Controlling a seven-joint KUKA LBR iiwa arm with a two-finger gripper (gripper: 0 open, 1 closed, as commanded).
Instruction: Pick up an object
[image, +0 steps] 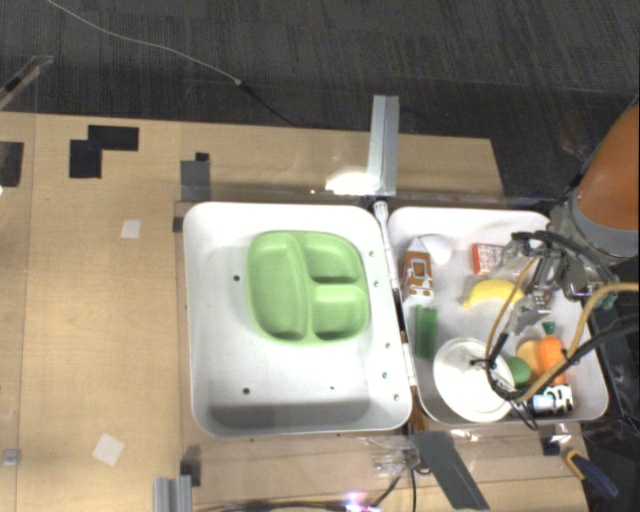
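Reaching in from the right, the arm (610, 190) hangs over the right bin (445, 225), its gripper (530, 290) low above the clutter near that bin's middle. Whether its fingers are apart or together I cannot tell; cables and metal parts hide the tips, and nothing can be seen clamped between them.

Just left of the gripper lies a yellow fruit (488, 292), roughly at the bin's centre. Toward the far edge sits a small red packet (485, 258). Along the left edge stands a brown-and-white carton (417, 272), and just nearer than it, against the same edge, a green block (426, 332). A white plate (465, 385) rests at the near edge. Beside the plate, toward the near right corner, are a green ball (520, 370) and an orange fruit (548, 353), close together, partly crossed by cables. A small dark can (553, 401) lies in the near right corner.

Filling much of the left bin (215, 330) is a green tray (306, 285) with three compartments, set toward the far right part of it.
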